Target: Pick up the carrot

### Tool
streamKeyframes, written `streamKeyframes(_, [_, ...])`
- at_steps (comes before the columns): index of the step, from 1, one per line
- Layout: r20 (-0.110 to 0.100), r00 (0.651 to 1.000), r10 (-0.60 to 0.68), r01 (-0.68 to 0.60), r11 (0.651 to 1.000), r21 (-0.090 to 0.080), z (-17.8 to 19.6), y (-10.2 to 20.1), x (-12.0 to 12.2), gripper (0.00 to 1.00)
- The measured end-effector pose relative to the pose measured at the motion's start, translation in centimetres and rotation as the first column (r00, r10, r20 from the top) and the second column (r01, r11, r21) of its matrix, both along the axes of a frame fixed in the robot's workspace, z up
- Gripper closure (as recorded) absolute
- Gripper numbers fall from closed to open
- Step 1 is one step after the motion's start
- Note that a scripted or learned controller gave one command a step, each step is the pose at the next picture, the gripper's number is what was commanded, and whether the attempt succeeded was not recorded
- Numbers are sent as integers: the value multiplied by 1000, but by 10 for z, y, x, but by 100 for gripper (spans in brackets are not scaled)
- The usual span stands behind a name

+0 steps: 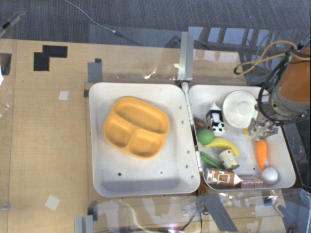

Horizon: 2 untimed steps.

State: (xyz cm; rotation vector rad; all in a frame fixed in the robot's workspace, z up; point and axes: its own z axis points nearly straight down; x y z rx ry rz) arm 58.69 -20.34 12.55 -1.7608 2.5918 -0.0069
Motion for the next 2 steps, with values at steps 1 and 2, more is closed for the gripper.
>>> streamKeyframes(1, [-3, 650, 760, -760, 650, -12, -33, 25, -30, 100])
streamKeyframes(2, [-1, 616, 787, -787, 616, -10, 40, 72, -25, 100])
